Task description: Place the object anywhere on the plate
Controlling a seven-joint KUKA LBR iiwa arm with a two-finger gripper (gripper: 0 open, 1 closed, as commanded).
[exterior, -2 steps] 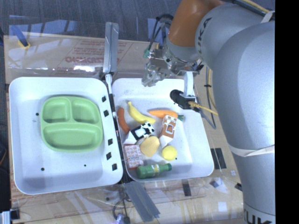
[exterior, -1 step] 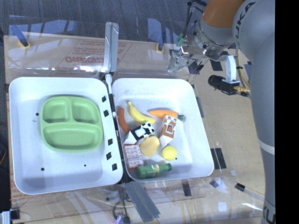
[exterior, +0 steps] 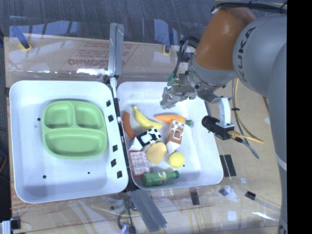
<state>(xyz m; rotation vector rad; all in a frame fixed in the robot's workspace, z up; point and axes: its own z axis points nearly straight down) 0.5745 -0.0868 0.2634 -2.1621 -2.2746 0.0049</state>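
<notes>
1. Arm point(exterior: 243, 38) reached in from the right, wrist bent down over the far edge of the right bin point(exterior: 207, 172), prob. lining up for a pick.
2. Left bin point(exterior: 24, 169) carried just the plate point(exterior: 75, 129), a green 3-compartment tray sat roughly mid-bin, nothing on it; the drop target, so task looked not yet started.
3. Right bin held the pile of candidates, packed toward its left and near edges: banana point(exterior: 143, 119), carrot point(exterior: 170, 117) near the far side, sausage point(exterior: 127, 125) along the left wall, carton point(exterior: 176, 132), potato point(exterior: 156, 152), lemon point(exterior: 176, 159), bottle point(exterior: 160, 177) lying at the near edge, red box point(exterior: 139, 164), b/w item point(exterior: 148, 137) mid-pile.
4. Gripper point(exterior: 168, 100) hung above the far-left part of the right bin, just beyond banana and carrot, nothing seen between its tips. Whether it was open or closed: couldn't tell, too small/blurred.
5. Which object was meant: unclear; banana or carrot lay nearest.
</notes>
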